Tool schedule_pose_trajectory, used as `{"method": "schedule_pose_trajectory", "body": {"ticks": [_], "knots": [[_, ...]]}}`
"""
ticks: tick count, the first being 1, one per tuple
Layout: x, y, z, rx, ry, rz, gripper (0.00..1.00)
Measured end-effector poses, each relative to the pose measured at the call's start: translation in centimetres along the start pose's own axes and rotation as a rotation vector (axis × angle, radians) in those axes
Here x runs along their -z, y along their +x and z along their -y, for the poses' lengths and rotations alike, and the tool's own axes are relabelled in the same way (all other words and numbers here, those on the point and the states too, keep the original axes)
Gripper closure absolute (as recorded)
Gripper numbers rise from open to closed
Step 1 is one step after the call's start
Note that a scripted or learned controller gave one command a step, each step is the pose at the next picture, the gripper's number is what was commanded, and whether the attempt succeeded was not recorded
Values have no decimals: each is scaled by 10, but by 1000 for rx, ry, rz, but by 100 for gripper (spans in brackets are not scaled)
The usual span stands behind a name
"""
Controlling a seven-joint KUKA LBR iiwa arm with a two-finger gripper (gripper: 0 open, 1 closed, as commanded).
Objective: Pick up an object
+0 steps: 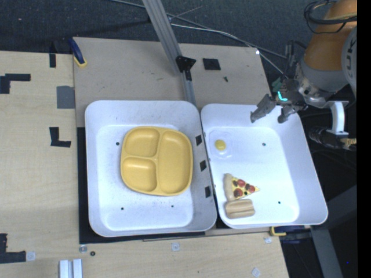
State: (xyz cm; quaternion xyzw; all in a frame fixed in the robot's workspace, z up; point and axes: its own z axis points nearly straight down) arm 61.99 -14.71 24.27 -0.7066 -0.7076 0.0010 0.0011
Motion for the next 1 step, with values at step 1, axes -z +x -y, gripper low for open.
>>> {"method": "schedule_pose_trajectory", "body": {"ticks": [1], "knots": [[1,0,0,0,-2,0,0]]}}
